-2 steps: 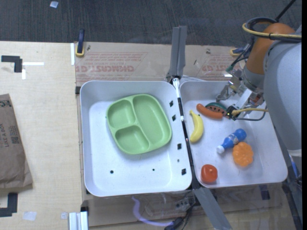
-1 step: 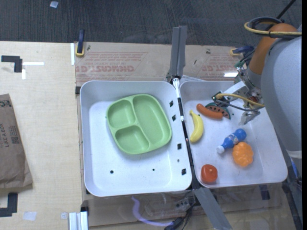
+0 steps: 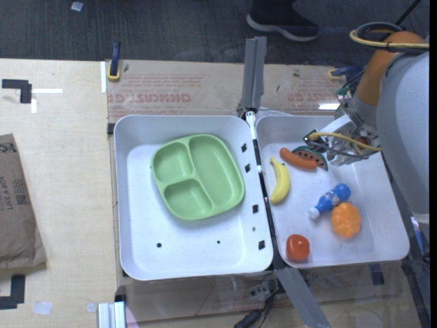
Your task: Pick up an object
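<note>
The right bin [image 3: 382,248] holds a yellow banana [image 3: 278,180], a long red toy with dark spots [image 3: 298,158], a small blue and white bottle [image 3: 330,200], an orange fruit [image 3: 345,219] and a red round fruit [image 3: 297,247]. My gripper [image 3: 326,149] reaches in from the right, low over the bin's far part. It sits right beside the right end of the red toy, and whether they touch is unclear. Nothing is visibly held.
The left bin [image 3: 136,238] holds a green divided plate [image 3: 198,176]. A metal divider [image 3: 254,80] runs between the bins at the back. The grey arm [image 3: 410,115] covers the right bin's far right corner. A brown paper bag [image 3: 17,203] lies at the left.
</note>
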`<state>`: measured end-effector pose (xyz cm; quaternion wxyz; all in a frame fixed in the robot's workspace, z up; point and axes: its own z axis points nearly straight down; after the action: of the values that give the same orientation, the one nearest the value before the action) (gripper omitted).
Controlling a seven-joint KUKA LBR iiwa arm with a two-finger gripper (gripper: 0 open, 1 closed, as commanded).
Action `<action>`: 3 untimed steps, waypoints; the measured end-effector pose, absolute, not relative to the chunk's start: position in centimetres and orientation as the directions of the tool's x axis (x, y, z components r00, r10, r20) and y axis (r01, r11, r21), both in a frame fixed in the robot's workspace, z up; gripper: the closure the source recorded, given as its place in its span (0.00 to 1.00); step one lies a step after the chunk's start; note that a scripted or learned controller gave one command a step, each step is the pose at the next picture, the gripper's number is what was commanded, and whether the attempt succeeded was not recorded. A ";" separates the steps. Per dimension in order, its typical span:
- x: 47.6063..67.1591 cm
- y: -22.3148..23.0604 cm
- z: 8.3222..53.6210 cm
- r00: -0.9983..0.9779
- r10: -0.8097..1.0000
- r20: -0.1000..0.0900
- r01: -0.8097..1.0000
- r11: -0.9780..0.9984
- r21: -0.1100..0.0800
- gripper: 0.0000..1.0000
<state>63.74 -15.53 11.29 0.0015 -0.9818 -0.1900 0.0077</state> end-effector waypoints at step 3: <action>63.7 -14.2 8.9 0.975 0.222 -0.005 0.222 -0.975 -0.002 0.00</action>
<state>63.74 -14.21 8.91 0.0007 -0.9938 -0.1116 0.0027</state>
